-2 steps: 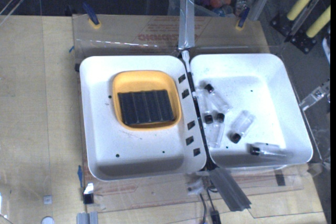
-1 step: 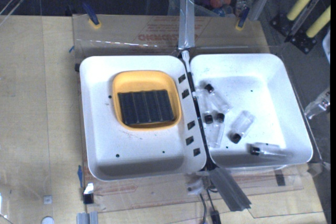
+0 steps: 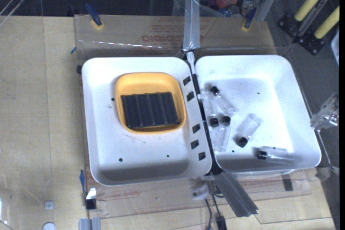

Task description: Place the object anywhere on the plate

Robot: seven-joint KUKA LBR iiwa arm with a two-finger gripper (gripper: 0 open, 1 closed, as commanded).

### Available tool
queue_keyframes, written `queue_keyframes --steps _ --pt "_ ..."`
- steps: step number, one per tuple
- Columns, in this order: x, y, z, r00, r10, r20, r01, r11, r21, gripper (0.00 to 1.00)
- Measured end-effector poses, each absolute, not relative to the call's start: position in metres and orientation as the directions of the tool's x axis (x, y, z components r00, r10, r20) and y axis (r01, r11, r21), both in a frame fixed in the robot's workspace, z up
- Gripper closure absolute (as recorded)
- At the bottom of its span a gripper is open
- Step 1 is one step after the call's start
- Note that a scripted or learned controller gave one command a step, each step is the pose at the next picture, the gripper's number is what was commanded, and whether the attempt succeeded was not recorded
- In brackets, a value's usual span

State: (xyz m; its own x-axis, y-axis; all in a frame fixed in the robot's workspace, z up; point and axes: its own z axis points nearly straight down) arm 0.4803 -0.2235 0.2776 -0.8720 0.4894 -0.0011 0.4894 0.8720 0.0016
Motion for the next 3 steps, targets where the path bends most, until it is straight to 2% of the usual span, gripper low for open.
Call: queue_keyframes --steps 1,2,3 --pt "0.48 -0.223 0.236 -0.973 0.229 -0.001 0.229 0.973 0.002 1.0" --pt "0.481 -0.223 0.283 -0.999 -0.034 -0.008 -0.034 0.999 -0.001 1.0" --pt "0.483 -0.223 0.254 -0.94 -0.34 -0.003 -0.34 0.94 0.001 1.0"
